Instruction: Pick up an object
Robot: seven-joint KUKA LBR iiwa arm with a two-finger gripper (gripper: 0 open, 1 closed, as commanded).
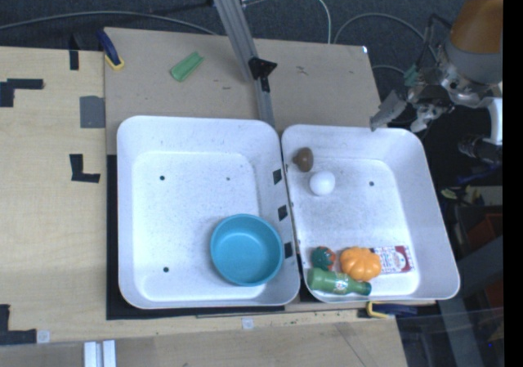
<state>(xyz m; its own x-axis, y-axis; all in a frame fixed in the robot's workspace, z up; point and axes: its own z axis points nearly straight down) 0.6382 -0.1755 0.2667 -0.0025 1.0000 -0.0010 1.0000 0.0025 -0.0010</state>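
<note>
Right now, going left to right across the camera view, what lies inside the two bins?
Blue bowl → brown ball → white ball → orange toy → red-and-white packet. The green items by the orange toy overlap it, so I leave them out.

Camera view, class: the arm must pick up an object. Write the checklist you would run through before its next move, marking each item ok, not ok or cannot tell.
1. Objects in the right bin: brown ball, white ball, orange toy, green bottle. Ok.
2. White ball stands apart from its neighbours. Ok.
3. Orange toy and green bottle touch, crowded in the near corner. Not ok.
4. Tool over a target: it sits at the bin's far rim. Not ok.
5. Tool open. Cannot tell.
6. Blue bowl lies in the left bin, out of the way. Ok.
</note>
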